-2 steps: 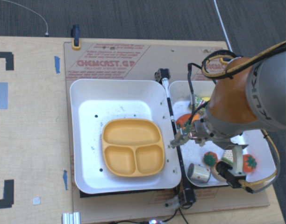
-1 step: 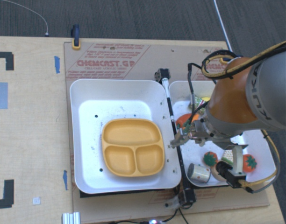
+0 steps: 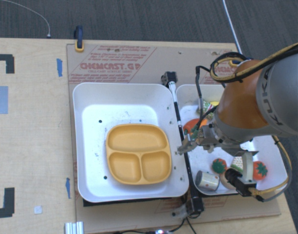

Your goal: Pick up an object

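My gripper [image 3: 198,141] hangs below the orange wrist band over the left part of the right bin [image 3: 280,152], close to the wall between the bins. Just up and left of it lies an orange-red item [image 3: 191,126]. Toward the front of this bin sit a green and orange toy [image 3: 218,165], a red tomato-like toy [image 3: 259,170], a pale cylinder on its side [image 3: 206,180] and a brown ring-shaped piece [image 3: 231,176]. The arm hides the middle and back of this bin.
The left bin [image 3: 88,130] holds a yellow three-compartment plate [image 3: 138,153]. A black clamp [image 3: 169,78] sits at the back of the bins' shared wall. Cables loop around the arm at the back right [image 3: 222,65].
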`<action>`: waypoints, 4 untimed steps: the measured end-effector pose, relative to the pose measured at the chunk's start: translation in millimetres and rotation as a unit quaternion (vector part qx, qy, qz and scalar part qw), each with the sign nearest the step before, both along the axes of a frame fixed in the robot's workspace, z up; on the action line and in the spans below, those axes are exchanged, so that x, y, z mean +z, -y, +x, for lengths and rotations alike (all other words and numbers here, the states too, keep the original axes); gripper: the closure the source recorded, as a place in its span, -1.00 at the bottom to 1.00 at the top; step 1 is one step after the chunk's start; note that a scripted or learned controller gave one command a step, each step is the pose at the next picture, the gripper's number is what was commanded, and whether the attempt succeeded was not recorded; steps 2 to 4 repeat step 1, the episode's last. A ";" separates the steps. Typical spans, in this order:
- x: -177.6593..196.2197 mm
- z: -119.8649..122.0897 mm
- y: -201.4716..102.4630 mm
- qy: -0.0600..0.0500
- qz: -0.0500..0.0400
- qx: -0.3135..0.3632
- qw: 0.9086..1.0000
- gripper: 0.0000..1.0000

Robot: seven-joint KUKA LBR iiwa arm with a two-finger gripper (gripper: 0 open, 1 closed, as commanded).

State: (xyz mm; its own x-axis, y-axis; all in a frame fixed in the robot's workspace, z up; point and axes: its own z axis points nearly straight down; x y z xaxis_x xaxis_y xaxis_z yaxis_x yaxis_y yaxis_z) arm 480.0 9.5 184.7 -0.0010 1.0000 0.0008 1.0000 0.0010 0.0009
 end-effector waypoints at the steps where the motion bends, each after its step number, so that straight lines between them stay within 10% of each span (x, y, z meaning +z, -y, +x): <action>1: 0.0 0.0 0.0 0.000 0.000 0.000 1.000 -1.00; 4: 0.0 0.0 0.0 0.000 0.000 0.000 1.000 -1.00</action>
